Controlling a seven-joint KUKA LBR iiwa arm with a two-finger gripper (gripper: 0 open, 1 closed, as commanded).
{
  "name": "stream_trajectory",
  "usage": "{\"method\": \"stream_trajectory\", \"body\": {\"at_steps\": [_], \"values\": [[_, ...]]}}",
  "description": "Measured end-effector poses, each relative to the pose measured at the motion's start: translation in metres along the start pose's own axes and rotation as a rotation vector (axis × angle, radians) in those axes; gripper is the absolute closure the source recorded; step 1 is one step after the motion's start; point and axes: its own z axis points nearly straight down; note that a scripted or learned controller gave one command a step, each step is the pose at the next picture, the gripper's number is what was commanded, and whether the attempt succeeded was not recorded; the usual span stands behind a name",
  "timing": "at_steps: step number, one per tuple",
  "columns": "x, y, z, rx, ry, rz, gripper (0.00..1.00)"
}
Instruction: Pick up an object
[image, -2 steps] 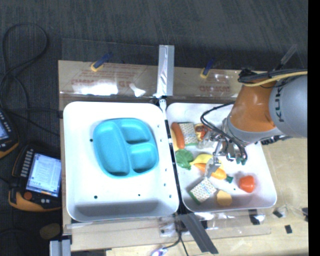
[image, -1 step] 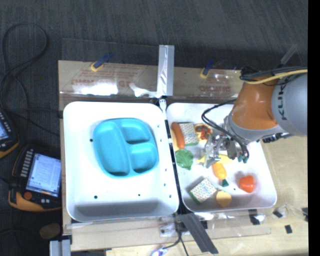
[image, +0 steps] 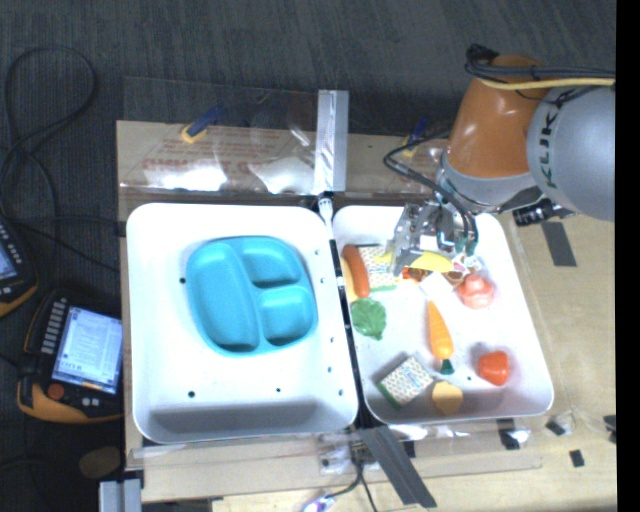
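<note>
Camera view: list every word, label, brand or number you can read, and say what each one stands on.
"KUK": dark letters running down the grey arm beside the orange band, cut off at the frame's top edge.
Handheld pendant screen, left of the bench: lines of text, too small to read.
Patterned card in the right bin: print too blurred to read.
Nothing else legible.

Both bins (image: 240, 415) look like smooth white plastic w/ slight sheen. Blue divided tray (image: 252, 293): matt-ish moulded plastic. Toy foods, e.g. carrot (image: 439, 333) & tomato (image: 493, 366), glossy plastic. Bench top (image: 160, 150) looks like bare wood/board, matt. Arm's orange band (image: 492, 125) glossy; grey shell (image: 585, 150) smooth, satin. Gripper (image: 432, 238) metal-looking.
</note>
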Motion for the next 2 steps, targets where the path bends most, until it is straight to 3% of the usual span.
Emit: {"method": "stream_trajectory", "body": {"at_steps": [1,2], "values": [[0.019,0.018,-0.177,0.000,-0.002,-0.209,1.00],[0.046,0.044,-0.099,-0.001,0.002,-0.056,1.00]]}}
